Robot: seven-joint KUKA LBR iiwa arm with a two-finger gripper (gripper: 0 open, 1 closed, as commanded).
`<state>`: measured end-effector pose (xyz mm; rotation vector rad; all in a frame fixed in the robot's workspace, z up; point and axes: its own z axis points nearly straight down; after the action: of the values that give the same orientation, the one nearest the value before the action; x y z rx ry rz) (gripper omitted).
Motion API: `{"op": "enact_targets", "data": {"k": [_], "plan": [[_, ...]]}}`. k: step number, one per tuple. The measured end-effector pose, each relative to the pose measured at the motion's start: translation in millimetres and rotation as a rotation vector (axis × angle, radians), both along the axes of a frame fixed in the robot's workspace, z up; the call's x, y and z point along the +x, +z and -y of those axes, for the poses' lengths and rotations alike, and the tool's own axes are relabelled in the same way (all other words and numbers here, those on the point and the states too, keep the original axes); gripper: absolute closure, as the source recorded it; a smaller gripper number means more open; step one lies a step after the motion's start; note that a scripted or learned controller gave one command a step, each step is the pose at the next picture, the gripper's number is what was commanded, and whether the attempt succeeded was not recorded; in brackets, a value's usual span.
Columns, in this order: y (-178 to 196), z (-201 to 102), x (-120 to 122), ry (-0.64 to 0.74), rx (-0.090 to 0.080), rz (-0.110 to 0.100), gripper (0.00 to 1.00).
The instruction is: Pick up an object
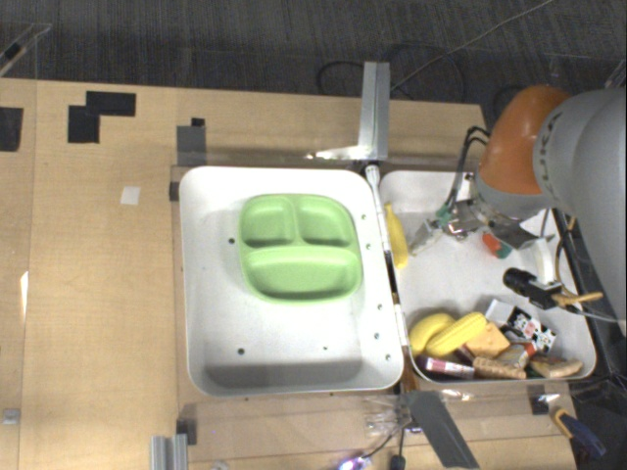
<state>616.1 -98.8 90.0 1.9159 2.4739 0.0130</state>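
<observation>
Landmark: right bin (451, 282), the white tray on the arm's side of the bench.
Arm: grey arm (588, 155) with its orange band (514, 150) reaches over the right bin's far right corner.
Gripper: gripper (427, 233) hangs low over the far left part of the right bin, tilted toward that bin's left wall.
Gripper state: cannot tell whether it is open or closed; nothing can be seen held in it.
Yellow strip: yellow strip (395, 235) lies along the right bin's left wall, just beside the gripper.
Small red-and-green thing: small red-and-green thing (496, 247) sits on the right bin's floor, under the wrist.
Pile: two yellow pieces (446, 333), a tan block (487, 341), a dark stick (449, 366) and a brown piece (502, 368) crowd the right bin's near edge, well apart from the gripper.
Left bin: left bin (211, 292) touches the right bin's left side.
Green plate: green plate (299, 246), with three sections, lies in the left bin.
</observation>
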Motion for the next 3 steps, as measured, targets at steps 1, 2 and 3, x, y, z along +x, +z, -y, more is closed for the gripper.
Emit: {"op": "enact_targets", "data": {"k": [1,2,3], "plan": [[0.0,0.0,-0.1,0.000,0.000,0.000,0.00],[-1.3,-7.6,34.9,-0.135,0.002,-0.004,0.00],[-2.0,-11.2,55.3,-0.121,0.002,-0.006,0.00]]}}
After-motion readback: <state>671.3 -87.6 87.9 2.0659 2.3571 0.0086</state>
